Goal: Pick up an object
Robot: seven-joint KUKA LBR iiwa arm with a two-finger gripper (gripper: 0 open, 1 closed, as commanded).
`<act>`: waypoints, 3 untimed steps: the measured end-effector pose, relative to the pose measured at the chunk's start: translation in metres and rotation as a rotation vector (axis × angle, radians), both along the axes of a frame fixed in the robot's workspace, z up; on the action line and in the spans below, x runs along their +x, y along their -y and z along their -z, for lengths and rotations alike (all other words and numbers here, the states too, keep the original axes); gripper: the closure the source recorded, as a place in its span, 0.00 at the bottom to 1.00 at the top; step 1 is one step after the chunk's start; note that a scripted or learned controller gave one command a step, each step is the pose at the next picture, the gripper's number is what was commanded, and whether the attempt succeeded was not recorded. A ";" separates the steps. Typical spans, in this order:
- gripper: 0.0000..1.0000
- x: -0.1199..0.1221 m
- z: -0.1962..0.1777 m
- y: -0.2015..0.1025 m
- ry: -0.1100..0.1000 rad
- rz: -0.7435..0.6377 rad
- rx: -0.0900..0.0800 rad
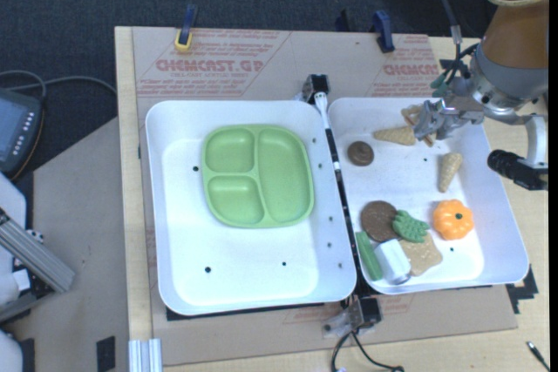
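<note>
My gripper hangs low over the far part of the right bin, on the grey arm with the orange band that comes in from the upper right. Just left of it lies a tan cone, and a small tan piece sits beside its upper left. A second cone lies just below it. Further left rests a brown round piece. Near the front are an orange pumpkin, a brown disc, a green leafy piece, a cracker, a silver-white can and a green stick.
The left bin holds a green divided plate. A black divider bar runs between the two bins. Yellow and blue clamps hold the brown board at the back. A black part sticks out at the right bin's right rim.
</note>
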State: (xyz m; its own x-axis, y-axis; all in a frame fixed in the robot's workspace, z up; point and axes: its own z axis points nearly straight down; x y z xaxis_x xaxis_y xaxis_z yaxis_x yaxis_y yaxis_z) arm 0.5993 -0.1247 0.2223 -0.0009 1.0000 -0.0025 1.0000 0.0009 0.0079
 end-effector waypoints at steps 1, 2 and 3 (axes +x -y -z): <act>1.00 0.001 -0.003 0.000 -0.005 0.000 0.001; 1.00 0.025 -0.010 -0.048 -0.003 -0.005 0.003; 1.00 0.043 -0.017 -0.104 -0.003 -0.006 0.004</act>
State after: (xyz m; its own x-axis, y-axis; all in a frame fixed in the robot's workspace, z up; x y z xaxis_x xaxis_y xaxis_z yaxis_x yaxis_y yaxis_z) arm 0.6418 -0.0207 0.2390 -0.0070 1.0000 0.0015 1.0000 0.0070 0.0045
